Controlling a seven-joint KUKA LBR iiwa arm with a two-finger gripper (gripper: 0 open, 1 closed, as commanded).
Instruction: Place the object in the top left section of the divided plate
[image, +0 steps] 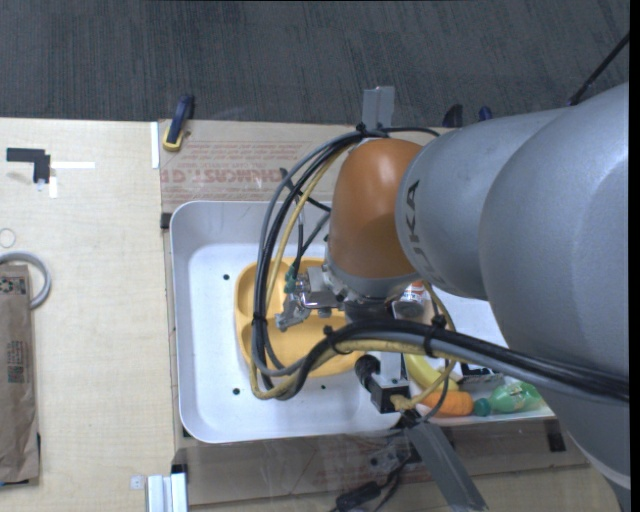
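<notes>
The big grey arm (520, 230) comes in from the right and hangs over the white bin (200, 300), so that it covers most of what lies inside. Its orange band (370, 210) sits just above the middle of the bin, and a bundle of black and yellow cables (275, 300) loops down on its left side. Under the wrist a yellow plate (255, 320) lies on the floor of the bin; the arm hides all of it but the left edge and a part of the near side. The gripper is somewhere below the wrist, and whether it is apart or together I cannot tell.

Which object is meant for the plate I cannot tell. At the near right of the bin some toy foods lie close together: a yellow banana (425, 370), an orange carrot (450, 404) and a green piece (510, 400) just right of the carrot. Left of the bin there is a light wooden bench (90, 300) with a brown paper bag (15, 380) at its left edge.
</notes>
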